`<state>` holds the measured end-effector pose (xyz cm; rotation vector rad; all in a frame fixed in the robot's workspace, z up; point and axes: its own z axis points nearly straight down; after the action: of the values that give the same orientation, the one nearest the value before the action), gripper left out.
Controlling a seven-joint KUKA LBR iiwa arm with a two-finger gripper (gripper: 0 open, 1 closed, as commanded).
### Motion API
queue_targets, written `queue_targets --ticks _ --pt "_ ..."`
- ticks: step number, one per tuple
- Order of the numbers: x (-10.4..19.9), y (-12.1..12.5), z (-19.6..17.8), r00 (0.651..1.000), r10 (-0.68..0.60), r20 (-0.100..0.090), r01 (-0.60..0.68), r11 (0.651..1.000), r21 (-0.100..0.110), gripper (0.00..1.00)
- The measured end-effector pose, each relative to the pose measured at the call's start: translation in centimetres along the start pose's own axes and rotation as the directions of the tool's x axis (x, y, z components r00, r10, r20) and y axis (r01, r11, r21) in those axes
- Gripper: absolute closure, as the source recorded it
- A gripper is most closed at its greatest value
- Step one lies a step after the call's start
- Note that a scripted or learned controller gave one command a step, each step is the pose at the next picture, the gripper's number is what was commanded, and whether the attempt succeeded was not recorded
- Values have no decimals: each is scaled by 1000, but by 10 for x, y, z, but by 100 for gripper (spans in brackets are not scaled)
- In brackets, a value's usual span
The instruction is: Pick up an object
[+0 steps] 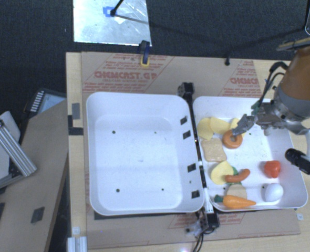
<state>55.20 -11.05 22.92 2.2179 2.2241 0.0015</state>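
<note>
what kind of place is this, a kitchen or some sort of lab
Most likely a robotics lab bench, not a kitchen: a robot arm reaches over two white bins, the food looks like plastic toys, and the bench top is bare board on a rig.

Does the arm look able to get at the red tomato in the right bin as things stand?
Probably yes. The tomato lies apart from the other food, with bare bin floor around it, and the gripper is over the same bin, near the orange ring.

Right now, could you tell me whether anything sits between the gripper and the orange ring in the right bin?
Nothing visible does. The gripper hangs right over the orange ring, at its upper right edge. Yellow pieces lie to the ring's left and a tan slice below-left, all beside it rather than in the way.
</note>
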Motion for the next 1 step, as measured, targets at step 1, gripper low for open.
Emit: queue_targets --ticks 1 --pt "-1 40 151 1000 -1 0 1 1000 -1 0"
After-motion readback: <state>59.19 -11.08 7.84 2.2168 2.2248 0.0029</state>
